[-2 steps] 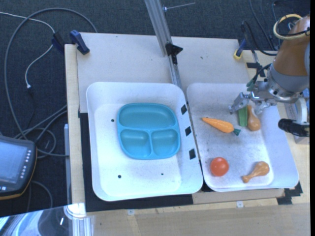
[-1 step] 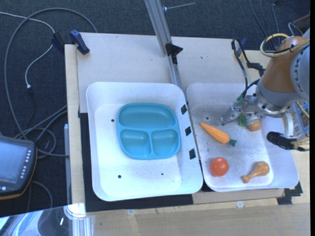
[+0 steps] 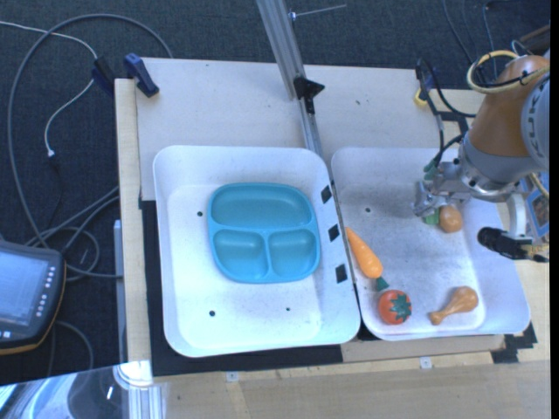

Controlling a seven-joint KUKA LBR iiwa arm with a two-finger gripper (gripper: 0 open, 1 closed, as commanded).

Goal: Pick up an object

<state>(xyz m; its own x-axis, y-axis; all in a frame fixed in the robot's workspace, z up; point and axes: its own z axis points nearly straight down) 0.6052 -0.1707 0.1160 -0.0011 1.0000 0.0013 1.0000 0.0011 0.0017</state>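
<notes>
Grey tool [image 3: 434, 201] low in right bin [image 3: 502, 321], tips against small tan-and-green toy [image 3: 447, 219]; grip unclear, cannot tell. Best settle squarely over toy before closing, then lift straight. Carrot [image 3: 363, 253], tomato [image 3: 394, 306], drumstick [image 3: 455, 304] well below tool.

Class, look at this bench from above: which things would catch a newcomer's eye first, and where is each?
The blue divided plate stands out in the left bin. In the right bin, a carrot, a tomato and a drumstick lie toward the near edge. The gripper reaches down beside a small tan item.
</notes>
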